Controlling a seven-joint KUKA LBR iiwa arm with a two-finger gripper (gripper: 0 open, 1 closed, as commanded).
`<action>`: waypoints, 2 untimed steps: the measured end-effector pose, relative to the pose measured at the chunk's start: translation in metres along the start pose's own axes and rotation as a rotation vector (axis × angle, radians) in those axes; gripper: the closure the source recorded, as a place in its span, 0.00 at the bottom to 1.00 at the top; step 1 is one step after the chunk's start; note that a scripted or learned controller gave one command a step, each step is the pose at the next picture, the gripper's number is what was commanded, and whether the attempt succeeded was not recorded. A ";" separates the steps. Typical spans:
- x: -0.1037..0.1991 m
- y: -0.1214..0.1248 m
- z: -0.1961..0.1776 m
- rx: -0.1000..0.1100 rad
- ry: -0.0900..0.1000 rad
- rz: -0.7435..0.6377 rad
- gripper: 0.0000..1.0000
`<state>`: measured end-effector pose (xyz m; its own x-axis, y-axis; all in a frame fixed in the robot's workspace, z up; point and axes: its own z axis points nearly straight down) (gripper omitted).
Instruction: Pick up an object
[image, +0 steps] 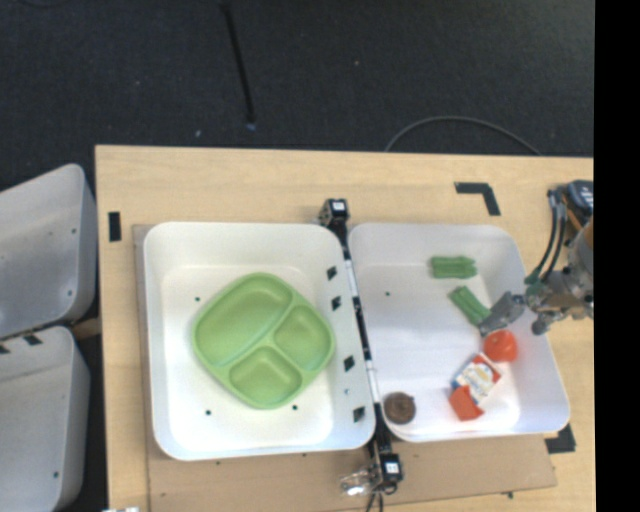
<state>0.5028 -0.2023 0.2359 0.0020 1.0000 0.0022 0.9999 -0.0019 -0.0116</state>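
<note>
Gripper (518, 312) at right bin's (400, 262) right edge, whether it holds anything cannot be told, just beside green stick (466, 302), round orange ball (501, 347) below, bin's left half bare

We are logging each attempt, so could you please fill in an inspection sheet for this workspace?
Surface: wooden bench bearing a left bin and right bin side by side.
Job's things: green plate with three compartments in the left bin; in the right bin two green blocks, orange ball, red and white packet, brown disc.
Clutter: nothing seen.
Grippers: gripper over the right bin's right side, above the orange ball; holds nothing visible.
Cables: black cable on the floor; cables along the arm.
Surroundings: dark floor, white panels at left.
</note>
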 end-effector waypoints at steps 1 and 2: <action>0.000 0.003 -0.007 -0.012 -0.003 -0.004 0.00; 0.000 0.000 0.036 -0.009 -0.003 -0.002 0.00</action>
<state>0.5022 -0.2023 0.2002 0.0002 1.0000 -0.0010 1.0000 -0.0002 -0.0023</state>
